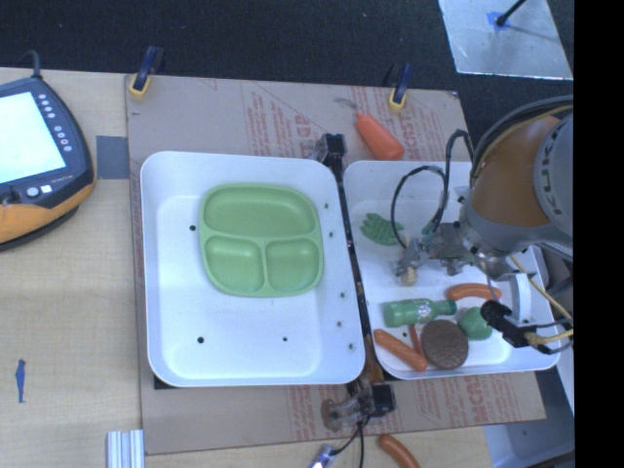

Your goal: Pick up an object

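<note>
While the left bin holds a green tray, the right bin holds toy food — claw state unclear.

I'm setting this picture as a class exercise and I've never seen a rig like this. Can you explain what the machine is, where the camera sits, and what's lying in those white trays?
The picture comes from one fixed camera above the bench, looking down at a slant. The grey and orange shape at the right is a robot arm; its end effector hangs low over the right bin, and nothing is visibly held in it. Its job is to pick up an object.

The left bin holds a green divided plate. The right bin holds small toy items: a green leafy piece, a green bottle, a brown disc, an orange carrot and an orange sausage shape.

Another carrot lies outside, on the cardboard behind the bins. The device at far left is a control tablet.
</note>
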You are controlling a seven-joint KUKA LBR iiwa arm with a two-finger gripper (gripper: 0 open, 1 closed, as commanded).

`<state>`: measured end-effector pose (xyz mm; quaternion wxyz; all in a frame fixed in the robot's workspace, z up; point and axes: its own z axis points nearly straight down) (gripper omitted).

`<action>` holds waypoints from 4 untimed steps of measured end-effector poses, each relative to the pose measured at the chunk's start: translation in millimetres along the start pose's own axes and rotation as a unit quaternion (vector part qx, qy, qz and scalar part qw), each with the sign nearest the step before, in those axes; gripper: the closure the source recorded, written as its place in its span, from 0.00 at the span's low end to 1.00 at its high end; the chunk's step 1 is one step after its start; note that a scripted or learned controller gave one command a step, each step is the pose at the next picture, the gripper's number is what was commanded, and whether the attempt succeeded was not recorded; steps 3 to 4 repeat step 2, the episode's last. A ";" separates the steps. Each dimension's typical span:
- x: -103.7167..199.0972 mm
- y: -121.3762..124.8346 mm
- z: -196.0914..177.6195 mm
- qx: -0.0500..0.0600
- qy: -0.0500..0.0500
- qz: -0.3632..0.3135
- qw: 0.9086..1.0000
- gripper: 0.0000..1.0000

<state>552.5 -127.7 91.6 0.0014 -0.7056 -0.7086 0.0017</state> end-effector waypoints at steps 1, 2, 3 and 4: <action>-1.0 0.6 -10.9 0.000 -0.001 -0.002 1.000 1.00; 91.1 6.6 -100.9 -0.001 0.001 -0.001 1.000 1.00; 91.1 6.6 -100.9 -0.001 0.001 -0.001 1.000 1.00; 91.1 6.6 -100.9 -0.001 0.001 -0.001 1.000 1.00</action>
